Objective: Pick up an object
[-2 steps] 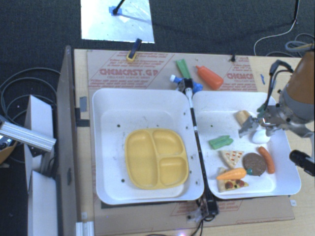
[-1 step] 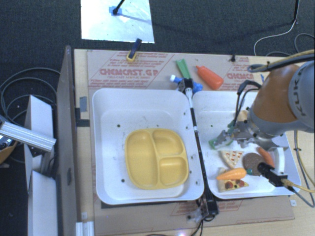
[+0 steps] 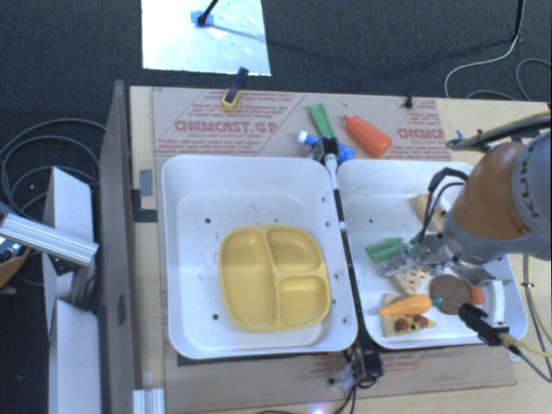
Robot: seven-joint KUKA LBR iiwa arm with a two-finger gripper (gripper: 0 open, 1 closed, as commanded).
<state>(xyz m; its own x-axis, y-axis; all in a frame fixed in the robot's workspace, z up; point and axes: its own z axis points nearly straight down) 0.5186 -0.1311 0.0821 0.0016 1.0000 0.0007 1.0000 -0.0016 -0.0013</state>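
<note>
Our gripper point(image 3: 424, 250), state unclear to us, sat at middle right in the right bin point(image 3: 379, 188); the green block point(image 3: 385, 249) lay just left, long axis running left-right.

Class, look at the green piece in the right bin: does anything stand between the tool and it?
Nothing visible does. The tool sits just right of the green piece in the right bin, with no object between them. The cracker-like piece and carrot lie lower in the view, off that line.
</note>
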